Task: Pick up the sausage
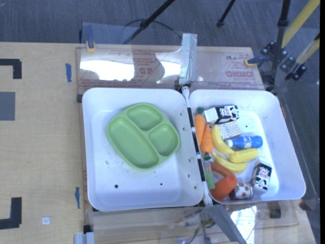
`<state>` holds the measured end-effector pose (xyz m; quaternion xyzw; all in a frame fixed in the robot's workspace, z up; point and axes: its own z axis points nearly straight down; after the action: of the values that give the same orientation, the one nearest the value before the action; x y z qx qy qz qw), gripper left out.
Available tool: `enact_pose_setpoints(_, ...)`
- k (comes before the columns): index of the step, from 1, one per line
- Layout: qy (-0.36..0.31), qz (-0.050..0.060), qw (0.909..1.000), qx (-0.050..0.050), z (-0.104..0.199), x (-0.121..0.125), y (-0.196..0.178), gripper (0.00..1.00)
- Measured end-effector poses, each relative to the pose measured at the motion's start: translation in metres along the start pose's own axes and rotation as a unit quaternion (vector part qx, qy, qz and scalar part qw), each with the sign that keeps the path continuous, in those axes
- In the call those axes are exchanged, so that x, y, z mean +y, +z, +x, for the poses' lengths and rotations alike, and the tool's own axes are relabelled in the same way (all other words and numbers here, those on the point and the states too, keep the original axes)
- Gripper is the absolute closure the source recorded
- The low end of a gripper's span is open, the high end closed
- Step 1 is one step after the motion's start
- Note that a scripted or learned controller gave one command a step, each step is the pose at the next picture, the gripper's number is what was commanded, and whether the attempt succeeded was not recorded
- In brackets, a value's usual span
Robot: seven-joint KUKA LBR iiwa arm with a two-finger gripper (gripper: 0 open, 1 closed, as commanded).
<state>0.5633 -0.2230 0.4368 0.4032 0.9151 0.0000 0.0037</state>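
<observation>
Camera view showed the sausage [221, 169] lying in the right bin [284, 151] toward its near-left corner, hemmed by the banana [234, 155] and carrot [206, 136], probably dumped there loose; how the jaws stood could not be told.

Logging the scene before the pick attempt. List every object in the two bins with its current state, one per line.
green divided plate: flat in the left bin, nothing on it
carrot: lying along the right bin's left wall
bananas: lying mid-bin
blue bottle: on its side across the bananas
sausage: lying near the front, ungrasped
cow-print cartons: one at the back, one at the front
</observation>
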Motion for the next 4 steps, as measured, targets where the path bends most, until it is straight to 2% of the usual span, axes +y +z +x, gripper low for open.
enact_pose_setpoints(2,-0.001,-0.004,1.0000,-0.009,-0.002,0.002,-0.024,1.00)
enact_pose_setpoints(3,-0.001,-0.004,1.0000,-0.009,-0.002,0.002,-0.024,0.00)
enact_pose_setpoints(4,-0.129,0.001,0.9916,0.002,0.037,-0.041,0.000,0.00)
